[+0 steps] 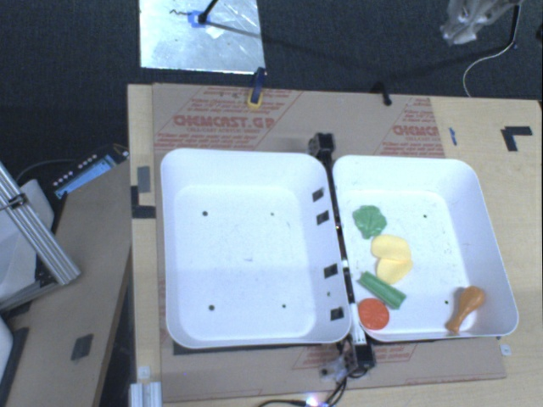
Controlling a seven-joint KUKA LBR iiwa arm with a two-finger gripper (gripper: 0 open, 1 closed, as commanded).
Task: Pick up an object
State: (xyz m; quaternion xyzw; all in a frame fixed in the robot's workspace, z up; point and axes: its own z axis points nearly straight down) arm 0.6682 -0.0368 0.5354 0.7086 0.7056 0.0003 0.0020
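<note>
Gripper point(472, 13) parked high above the bench's far right corner, well clear of both bins; too blurred to tell its state. Candidate objects cluster in the right bin point(479, 195): green leaf point(369, 220), yellow piece point(391, 257), green stick point(383, 289), red disc point(372, 314), drumstick point(465, 306), leaving overhead access unobstructed

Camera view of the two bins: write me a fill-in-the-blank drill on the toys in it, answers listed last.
1. All the toys lie in the ____ shallow white bin.
2. The round red plastic toy sits beside the long ____ plastic stick.
3. The brown drumstick-shaped toy lies in that bin's near ____ corner.
4. The leafy green toy lies just beyond the ____ lumpy toy.

Answers: right; green; right; yellow
</note>
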